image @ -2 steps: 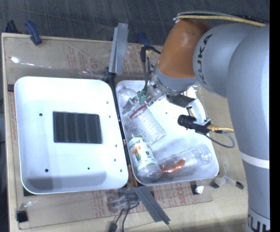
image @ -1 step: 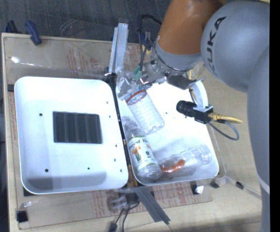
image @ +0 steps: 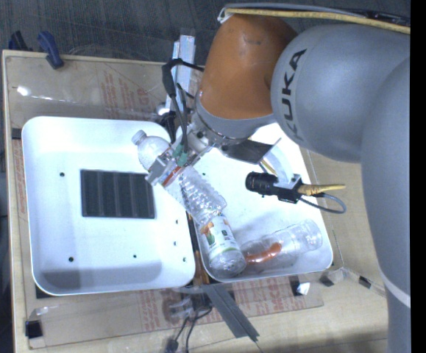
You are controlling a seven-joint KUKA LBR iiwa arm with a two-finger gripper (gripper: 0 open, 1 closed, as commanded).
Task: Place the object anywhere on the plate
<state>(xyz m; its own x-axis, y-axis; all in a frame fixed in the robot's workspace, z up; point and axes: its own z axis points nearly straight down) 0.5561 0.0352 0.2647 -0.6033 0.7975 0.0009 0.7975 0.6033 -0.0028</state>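
**item:** small clear bottle (image: 156,155), white cap, red-and-green label. it lies tilted, cap up and to the left, across the right rim of the left bin (image: 43,197), close against the hand (image: 182,151). whether it rests on that rim or hangs clear of it cannot be told.

**hand:** tucked beneath the orange band of the arm (image: 330,87). released or clenched cannot be told, so no grasp on the bottle is claimed.

**plate** (image: 117,193)**:** dark ribbed rectangle, flat on the floor of the left bin, nothing on it. it is near the bottle's cap, below and to its left in the view.

**right bin** (image: 323,259)**:** holds a crinkled bottle (image: 211,226) with a green-and-orange label, lying along the divide between the bins. a second bottle (image: 282,243) with orange inside lies on its side by the near wall.

**worktop** (image: 87,87)**:** pale board under both bins.

**step in hand, as judged:** carrying the small bottle across to the plate.

**handling notes:**
- lift it clear of the rim before moving sideways.
- bring it over the middle of the plate rather than the edge.
- go low before letting go, with the bottle's length running along the ribs, since a round bottle dropped from height is likely to roll off.
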